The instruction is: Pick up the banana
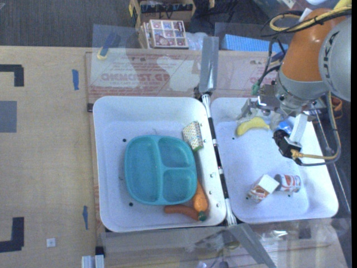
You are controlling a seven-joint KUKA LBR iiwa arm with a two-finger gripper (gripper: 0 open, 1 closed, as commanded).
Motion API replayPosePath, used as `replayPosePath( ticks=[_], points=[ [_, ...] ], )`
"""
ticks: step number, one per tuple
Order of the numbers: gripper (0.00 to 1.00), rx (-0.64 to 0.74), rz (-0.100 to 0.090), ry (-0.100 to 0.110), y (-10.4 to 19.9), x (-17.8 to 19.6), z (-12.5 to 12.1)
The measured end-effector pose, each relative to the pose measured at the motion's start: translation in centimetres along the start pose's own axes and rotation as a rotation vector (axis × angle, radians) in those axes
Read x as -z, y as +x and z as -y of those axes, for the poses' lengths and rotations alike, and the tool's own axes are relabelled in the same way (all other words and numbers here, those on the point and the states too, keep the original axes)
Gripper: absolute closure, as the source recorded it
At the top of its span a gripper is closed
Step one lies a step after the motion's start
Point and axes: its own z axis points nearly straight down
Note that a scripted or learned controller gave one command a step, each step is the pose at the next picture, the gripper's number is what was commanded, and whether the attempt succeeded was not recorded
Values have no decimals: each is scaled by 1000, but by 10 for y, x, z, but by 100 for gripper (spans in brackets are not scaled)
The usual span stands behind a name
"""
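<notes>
Far left we see the tan tabletop (44, 149) with black corner marks and bits of blue tape. Next comes the left bin (106, 116), holding a teal divided plate (160, 169) in its middle. A small patterned box (193, 135) sits at the plate's upper right corner, touching or just beside it. Along the plate's lower right edge we see an orange carrot (201, 199), and just below it a red-orange chili-like piece (181, 210) lying flat near the bin's front wall.

Behind the bins, a clear sheet over cardboard, and further back an open cardboard carton (162, 1) with a printed box (165, 33) in front of it.

Right bin (323, 205): the banana (252, 126) lies flat in the upper left part of it, near the back wall, curved. The tool (271, 115) hangs just beside the banana's right end, under the orange-banded arm (307, 49); we cannot tell whether its fingers are apart or together, the wrist hides them. We see nothing gripped. A blue object (283, 126) shows just right of the tool, partly hidden. Lower in the bin, a small white carton (263, 187) sits tilted, with a red-and-white can (289, 182) on its side just beside it to the right.
</notes>
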Motion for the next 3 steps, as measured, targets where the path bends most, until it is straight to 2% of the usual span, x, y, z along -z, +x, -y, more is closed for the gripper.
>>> replayPosePath(
  ticks=[1,2,3],
  points=[
    [0,309,1,-5,-10,-16,-21],
    [0,539,7,-25,-37,-93,-48],
    [0,423,2,-7,-19,-52,-61]
  ],
)
